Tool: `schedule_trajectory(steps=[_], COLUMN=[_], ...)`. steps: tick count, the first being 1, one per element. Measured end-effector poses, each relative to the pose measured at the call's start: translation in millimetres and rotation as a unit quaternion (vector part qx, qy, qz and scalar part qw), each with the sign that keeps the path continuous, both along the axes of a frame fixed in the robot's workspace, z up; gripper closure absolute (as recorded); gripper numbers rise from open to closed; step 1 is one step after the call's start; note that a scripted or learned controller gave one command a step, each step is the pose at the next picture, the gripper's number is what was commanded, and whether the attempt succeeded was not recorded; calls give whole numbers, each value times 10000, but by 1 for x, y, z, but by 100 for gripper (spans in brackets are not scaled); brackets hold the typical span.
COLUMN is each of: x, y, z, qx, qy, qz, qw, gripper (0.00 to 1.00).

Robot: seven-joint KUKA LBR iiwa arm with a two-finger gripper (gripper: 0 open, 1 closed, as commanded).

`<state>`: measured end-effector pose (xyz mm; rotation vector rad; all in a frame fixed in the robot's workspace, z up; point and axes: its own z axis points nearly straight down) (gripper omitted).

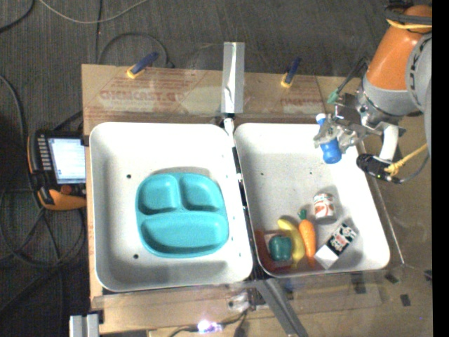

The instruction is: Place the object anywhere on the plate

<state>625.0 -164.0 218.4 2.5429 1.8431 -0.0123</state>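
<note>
A teal plate (183,214) with three compartments lies in the left bin (112,153). My gripper (330,142) hangs over the far right part of the right bin (280,160), its blue-tipped fingers pointing down-left, with nothing visibly between them. At the near end of the right bin lie a small red-and-white can (323,206), a banana (295,236), a carrot (307,236), a green pepper (280,247) on a red piece, and a black-and-white box (338,242).
The bins share a raised middle wall (238,188). A handheld pendant (59,167) sits left of the bench. Clamps and a metal post (233,76) stand behind the bins. Cables hang by the arm at the right.
</note>
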Motion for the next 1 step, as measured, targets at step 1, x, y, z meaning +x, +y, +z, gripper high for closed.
schedule_trajectory(steps=[1], x=[33], y=[69], z=[-33], qx=[37], qy=[-4], qz=[1809], qw=[9835], gripper=[100])
